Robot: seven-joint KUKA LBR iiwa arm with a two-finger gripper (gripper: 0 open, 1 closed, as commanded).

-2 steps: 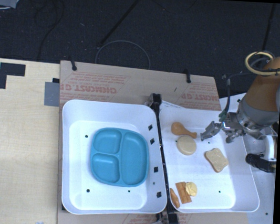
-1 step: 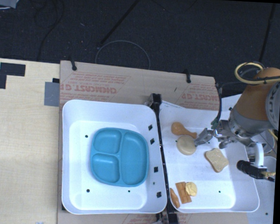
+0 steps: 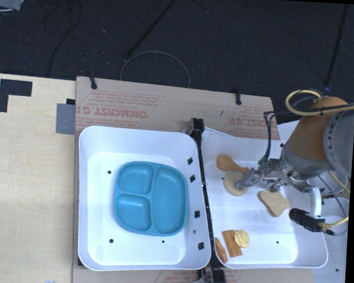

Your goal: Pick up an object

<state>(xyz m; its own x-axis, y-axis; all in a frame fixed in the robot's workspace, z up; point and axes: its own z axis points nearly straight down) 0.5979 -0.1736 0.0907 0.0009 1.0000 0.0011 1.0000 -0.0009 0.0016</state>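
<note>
Tan disc [image 3: 233,184] lies in the right bin [image 3: 290,254], touching our gripper [image 3: 241,185]; we cannot tell its state. We judge we are at the reach step; next calls for closing, then lifting.

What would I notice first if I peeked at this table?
Probably the bright blue plate with its compartments, sitting in the middle of the left white bin. Next, the robot arm reaching in from the right, its claw low over a round tan piece in the right bin, with more food bits nearby.
</note>
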